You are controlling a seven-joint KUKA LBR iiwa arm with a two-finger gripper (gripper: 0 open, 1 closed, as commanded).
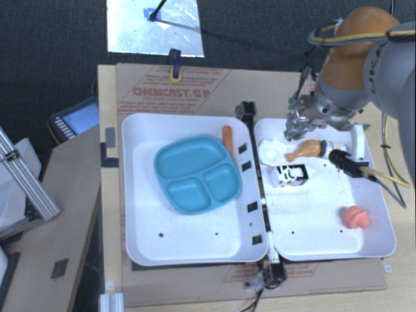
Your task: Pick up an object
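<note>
The likeliest target is a brown drumstick-shaped toy (307,150) lying flat near the back of the right bin (312,229), its pale end touching or just beside a white round piece (272,153). The tool (296,127) hangs directly over that back area, just above the toy's pale end. From this slanted view it cannot be told whether the tool is apart or together, and nothing is visibly clamped in it.

A small black-and-white block (291,174) lies just in front of the toy, and a pink lump (355,217) sits well apart near the bin's front right corner. The left bin (149,239) holds a blue divided plate (197,174) with an orange stick (227,137) at its back edge.

The task looks barely begun. The arm is over a candidate, but the grasp and the lift are both left to do.
</note>
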